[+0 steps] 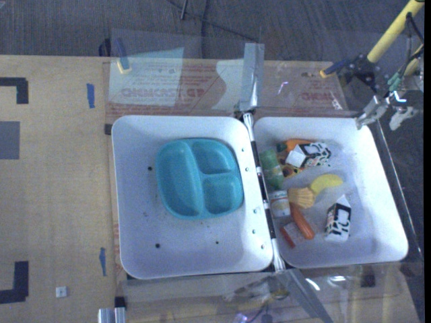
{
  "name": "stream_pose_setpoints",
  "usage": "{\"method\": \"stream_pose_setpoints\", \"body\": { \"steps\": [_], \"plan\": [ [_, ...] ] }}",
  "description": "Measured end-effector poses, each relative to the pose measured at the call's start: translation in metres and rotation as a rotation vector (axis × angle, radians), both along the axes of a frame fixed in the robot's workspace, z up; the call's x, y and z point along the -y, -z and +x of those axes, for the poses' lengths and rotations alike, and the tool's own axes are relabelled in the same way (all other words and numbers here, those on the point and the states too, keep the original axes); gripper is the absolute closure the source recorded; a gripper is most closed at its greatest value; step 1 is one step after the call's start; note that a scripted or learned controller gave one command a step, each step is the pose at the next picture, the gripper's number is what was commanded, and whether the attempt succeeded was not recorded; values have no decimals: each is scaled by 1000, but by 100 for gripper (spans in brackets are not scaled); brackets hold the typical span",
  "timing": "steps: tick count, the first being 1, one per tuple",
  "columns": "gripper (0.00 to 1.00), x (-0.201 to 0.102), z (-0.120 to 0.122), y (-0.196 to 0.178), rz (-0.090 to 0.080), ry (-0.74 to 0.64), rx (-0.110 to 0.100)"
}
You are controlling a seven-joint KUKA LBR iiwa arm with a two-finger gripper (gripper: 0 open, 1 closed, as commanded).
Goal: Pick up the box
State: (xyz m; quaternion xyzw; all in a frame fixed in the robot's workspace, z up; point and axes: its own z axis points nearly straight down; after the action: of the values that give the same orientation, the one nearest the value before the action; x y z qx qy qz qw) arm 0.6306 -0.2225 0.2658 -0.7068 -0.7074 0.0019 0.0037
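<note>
1. Closest to the lens: near rim of the right bin (pixel 337 261). Just inside it lies the box (pixel 338 221), white with black print. It is tilted and sits in the bin's near right part, apart from the wall.
2. Left of the box is an orange carrot-like piece (pixel 303 226), with a small red-and-white item just beside it that is too small to name.
3. Middle of that bin holds a yellow banana-shaped toy (pixel 326 182), touching a paler yellow piece (pixel 303 197) on its left.
4. Far part of the bin has a second black-and-white carton (pixel 310 155) resting against something orange. A green bottle (pixel 271 167) lies along the bin's left wall.
5. Left bin (pixel 135 234) holds a teal divided plate (pixel 200 177), three sections, flat, roughly centred.
6. Gripper (pixel 386 110) hangs over the far right corner of the right bin, beyond the rim and well apart from the box. It holds nothing that I can see. Open or closed: cannot tell, as it is small and blurred here.
7. A yellow rod (pixel 394 29) slants up from the wrist area toward the top right.
8. Bench top (pixel 54 180) is pale wood with blue tape marks.
</note>
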Motion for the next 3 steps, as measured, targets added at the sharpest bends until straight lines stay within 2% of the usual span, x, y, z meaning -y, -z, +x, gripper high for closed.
{"method": "stream_pose_setpoints", "body": {
  "steps": [1,2,3],
  "plan": [
    [0,-5,-60,171,6,-13,6],
    [0,-13,-112,176,-1,28,20],
    [0,-38,-141,176,-9,18,38]
  ]
}}
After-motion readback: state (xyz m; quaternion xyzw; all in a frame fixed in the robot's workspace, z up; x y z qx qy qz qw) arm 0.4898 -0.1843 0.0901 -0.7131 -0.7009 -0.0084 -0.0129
